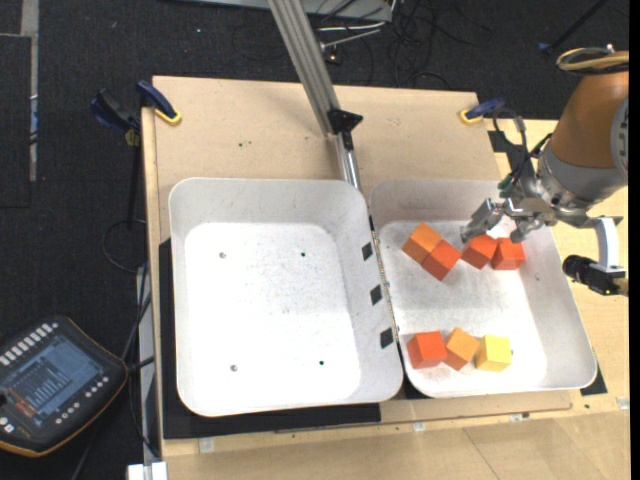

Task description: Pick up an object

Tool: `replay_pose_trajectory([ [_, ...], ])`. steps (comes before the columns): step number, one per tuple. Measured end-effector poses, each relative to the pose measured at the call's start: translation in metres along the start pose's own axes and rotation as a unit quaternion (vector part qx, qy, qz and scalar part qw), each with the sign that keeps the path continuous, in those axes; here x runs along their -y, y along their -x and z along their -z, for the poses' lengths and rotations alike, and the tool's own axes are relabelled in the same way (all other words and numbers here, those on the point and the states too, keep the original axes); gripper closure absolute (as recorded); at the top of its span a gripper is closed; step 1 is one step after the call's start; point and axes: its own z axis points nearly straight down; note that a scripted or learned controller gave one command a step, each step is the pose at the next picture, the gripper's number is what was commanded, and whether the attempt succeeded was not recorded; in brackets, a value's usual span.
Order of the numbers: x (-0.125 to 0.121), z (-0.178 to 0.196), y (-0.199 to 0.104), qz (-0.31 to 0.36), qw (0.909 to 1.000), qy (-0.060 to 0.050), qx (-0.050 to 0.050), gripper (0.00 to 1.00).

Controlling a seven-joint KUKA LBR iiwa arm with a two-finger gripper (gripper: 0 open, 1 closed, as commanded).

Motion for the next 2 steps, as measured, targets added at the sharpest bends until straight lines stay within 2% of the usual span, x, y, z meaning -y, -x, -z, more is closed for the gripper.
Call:
replay_pose_trajectory([
  [1, -0.0062, -0.0404, 0.0020, 0.001, 1.0000, 0.009, 0.001, 0.00],
  [2, -0.0065, -0.0321, 0.0017, 0.000, 1.0000, 0.009, 0.001, 1.00],
])
